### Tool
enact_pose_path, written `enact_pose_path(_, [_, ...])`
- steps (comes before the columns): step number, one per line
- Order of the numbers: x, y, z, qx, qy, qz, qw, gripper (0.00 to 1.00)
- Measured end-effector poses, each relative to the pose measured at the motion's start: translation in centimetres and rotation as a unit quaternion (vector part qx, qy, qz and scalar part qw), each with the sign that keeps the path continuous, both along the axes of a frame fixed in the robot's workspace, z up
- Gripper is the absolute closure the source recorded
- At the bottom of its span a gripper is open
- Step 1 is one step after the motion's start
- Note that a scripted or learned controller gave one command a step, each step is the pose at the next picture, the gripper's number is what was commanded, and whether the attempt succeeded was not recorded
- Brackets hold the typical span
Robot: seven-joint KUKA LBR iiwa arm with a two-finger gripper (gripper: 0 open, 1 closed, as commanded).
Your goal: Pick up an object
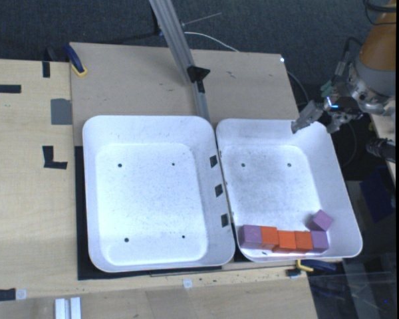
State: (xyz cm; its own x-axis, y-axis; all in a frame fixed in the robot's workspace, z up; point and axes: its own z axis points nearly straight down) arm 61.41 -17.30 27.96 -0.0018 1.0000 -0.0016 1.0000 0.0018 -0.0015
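Several small blocks lie in a row along the near wall of the right bin (332,158): a purple block (252,234) at the left end, orange blocks (286,240) in the middle, and another purple block (320,240) at the right end. A third purple block (322,220) sits tilted just behind that end. My gripper (317,121) hovers over the bin's far right corner, well away from the blocks. Its fingers (304,119) stand open with nothing between them.
The left bin (93,178) lies beside the right one, with black clips (218,190) along the shared rim. A slanted metal pole (176,38) rises behind the bins. A yellow-blue clamp (312,266) sits at the right bin's front edge.
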Motion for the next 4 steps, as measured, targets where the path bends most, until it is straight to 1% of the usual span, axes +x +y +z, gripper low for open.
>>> enact_pose_path(1, [-4.0, 1.6, -11.2, 0.0019, 0.005, 0.000, 1.0000, 0.00])
enact_pose_path(2, [-12.2, 7.2, -15.4, 0.0032, 0.006, 0.000, 1.0000, 0.00])
enact_pose_path(3, [-7.3, 8.3, -19.0, 0.0011, 0.000, 0.001, 1.0000, 0.00])
enact_pose_path(4, [-2.7, 6.1, -18.8, 0.0001, -0.002, 0.000, 1.0000, 0.00])
